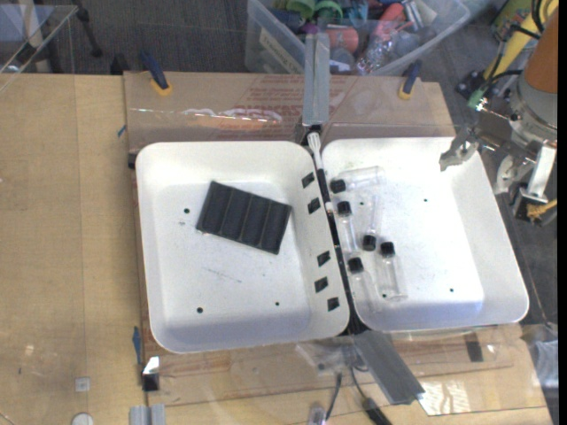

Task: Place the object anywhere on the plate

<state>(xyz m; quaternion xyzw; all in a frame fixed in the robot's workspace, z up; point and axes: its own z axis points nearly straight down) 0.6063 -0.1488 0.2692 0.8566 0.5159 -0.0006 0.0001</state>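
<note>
Vials: we count a handful of clear ones with black caps, lying loose in the right bin, down and to the left of the hand, near the divider between the bins. A couple lie lengthwise, one lies crosswise higher up; we can't separate every one since the clear bodies blend into the white floor.

Hand sits at the right bin's upper right rim, at the end of the arm coming in from the right. We can't tell its finger state from this angle, and we see nothing in it. It's well apart from the vials.

Plate: dark, ribbed, rectangular, lying flat and slightly rotated in the left bin, far to the left of the hand, across the divider. Nothing on it.

Behind both bins, a clear tub of mixed coloured items, up and left of the hand. Both bins rest on the tabletop.
</note>
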